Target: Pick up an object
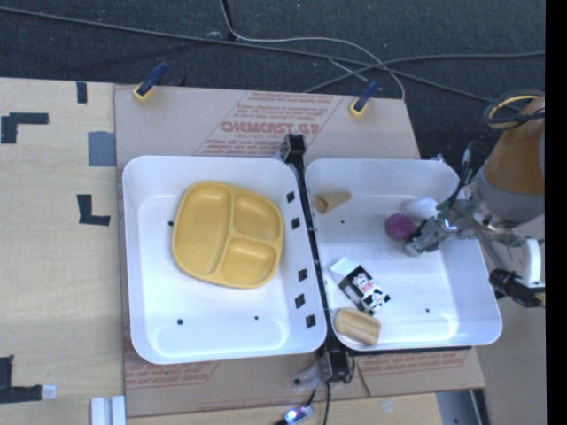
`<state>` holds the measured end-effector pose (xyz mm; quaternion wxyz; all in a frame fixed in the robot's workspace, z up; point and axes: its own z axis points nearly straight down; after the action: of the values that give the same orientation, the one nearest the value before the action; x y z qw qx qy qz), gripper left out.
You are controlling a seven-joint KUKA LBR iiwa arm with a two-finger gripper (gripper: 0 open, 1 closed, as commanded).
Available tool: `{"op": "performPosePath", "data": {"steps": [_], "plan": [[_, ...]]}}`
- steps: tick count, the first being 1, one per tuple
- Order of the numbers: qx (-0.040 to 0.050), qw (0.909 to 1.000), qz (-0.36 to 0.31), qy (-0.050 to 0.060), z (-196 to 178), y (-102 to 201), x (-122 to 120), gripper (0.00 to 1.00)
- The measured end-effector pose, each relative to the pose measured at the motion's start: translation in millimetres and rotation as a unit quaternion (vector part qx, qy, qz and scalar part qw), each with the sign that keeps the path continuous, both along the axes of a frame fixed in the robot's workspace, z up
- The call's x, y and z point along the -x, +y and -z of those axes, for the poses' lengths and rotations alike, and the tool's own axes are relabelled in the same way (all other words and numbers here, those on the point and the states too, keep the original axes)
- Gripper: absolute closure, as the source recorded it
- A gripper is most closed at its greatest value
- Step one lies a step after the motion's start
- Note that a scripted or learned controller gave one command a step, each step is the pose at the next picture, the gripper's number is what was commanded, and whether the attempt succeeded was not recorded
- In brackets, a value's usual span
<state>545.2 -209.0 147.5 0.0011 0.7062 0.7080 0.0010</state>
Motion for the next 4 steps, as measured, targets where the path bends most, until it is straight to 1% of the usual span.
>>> {"op": "performPosePath", "data": {"steps": [1,2,3,4], "plan": [[0.0008,1.0000,0.000,-0.001,-61,3,-8,1.00],[0.0008,1.0000,0.000,-0.001,-112,3,-9,1.00],[-0.0005,1.0000,-0.002,0.001,-116,58,-24,1.00],[-0.0004,1.0000,-0.002,0.002,-112,107,-27,1.00]]}}
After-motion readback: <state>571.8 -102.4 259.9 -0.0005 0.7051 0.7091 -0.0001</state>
